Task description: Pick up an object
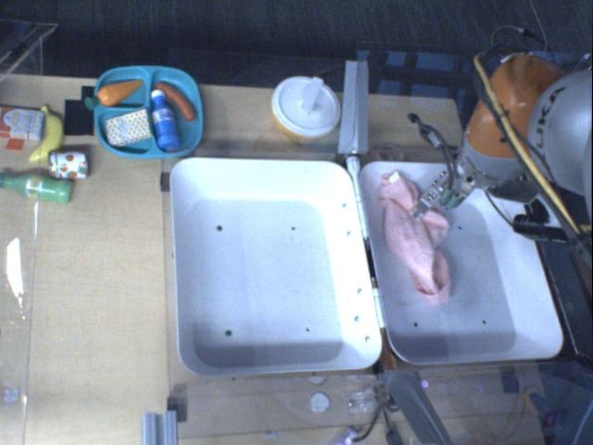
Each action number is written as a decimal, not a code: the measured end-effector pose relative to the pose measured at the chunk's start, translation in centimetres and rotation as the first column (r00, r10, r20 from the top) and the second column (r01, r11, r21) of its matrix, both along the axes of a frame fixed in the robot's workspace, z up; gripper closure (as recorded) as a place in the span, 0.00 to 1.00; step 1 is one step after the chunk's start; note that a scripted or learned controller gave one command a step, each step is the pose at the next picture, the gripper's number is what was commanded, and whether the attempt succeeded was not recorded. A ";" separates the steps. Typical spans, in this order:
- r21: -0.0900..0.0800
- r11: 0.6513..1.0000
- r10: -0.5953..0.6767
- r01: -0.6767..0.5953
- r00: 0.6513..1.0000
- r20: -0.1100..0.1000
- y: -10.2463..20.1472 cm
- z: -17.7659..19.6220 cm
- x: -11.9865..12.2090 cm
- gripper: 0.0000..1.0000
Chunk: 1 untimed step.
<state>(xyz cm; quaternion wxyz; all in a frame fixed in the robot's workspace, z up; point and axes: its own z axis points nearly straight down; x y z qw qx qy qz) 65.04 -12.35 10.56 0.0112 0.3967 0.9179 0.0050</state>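
- Where the arm reaches into the right bin (519, 341), the tool (435, 199) sits at the upper part of a pink cloth (417, 244); tool opening cannot be determined.
- Cloth lies lengthwise along that bin's left side.
- Left bin (269, 267) adjoins it on the tabletop (93, 295).

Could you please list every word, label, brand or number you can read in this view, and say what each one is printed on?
No text can be read here.
Small can: patterned label, too small and blurred to read.
Carton at the left edge: red and white print, unreadable.
Blue bottle in the blue tray: pale label band, no letters legible.
Green bottle, lidded cup, pink cloth, both white bins: no print visible.
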 end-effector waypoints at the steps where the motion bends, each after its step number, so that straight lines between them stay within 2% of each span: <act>1: 0.001 0.941 -0.338 0.338 0.941 -0.019 2.2 5.8 1.1 1.00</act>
